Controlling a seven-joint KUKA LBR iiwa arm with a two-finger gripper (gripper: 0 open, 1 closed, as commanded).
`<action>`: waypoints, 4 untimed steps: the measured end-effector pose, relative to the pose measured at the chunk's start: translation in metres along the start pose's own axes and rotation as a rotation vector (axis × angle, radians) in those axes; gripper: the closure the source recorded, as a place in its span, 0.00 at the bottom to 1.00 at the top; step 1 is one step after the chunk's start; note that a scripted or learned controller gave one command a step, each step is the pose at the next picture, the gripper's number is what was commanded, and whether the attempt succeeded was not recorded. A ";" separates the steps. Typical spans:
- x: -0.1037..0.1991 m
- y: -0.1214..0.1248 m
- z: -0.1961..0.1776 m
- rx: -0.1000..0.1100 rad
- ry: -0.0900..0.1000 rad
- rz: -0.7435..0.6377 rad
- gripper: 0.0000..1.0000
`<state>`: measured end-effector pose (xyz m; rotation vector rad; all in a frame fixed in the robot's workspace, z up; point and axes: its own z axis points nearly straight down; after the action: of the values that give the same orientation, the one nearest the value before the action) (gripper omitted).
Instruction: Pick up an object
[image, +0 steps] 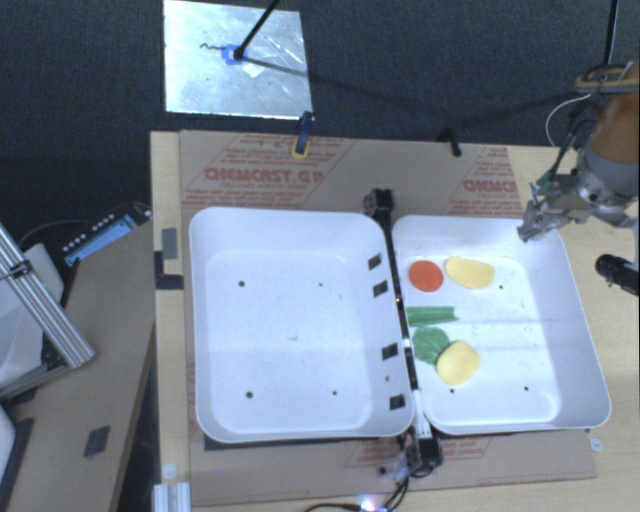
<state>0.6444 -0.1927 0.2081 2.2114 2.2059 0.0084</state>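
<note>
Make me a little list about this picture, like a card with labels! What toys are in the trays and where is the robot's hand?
right bin: holds all five toys
orange round toy: near the divider, far side
yellow toy: right beside the orange one
green long toy: by the divider, middle
green round toy: touching the second yellow toy
second yellow toy: nearest the camera
left bin: white, next to the right bin
gripper: above the right bin's far right corner, holding nothing visible

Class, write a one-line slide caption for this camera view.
Gripper poised over right bin's far corner, away from the orange disc and yellow pieces.
</note>
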 end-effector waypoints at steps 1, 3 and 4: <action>-0.017 -0.006 -0.286 -0.005 0.001 -0.007 1.00; -0.016 0.030 -0.328 0.012 0.007 -0.008 1.00; 0.069 -0.026 -0.160 0.033 0.016 -0.012 1.00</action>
<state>0.6157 -0.1222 0.3669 2.2218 2.2440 -0.0103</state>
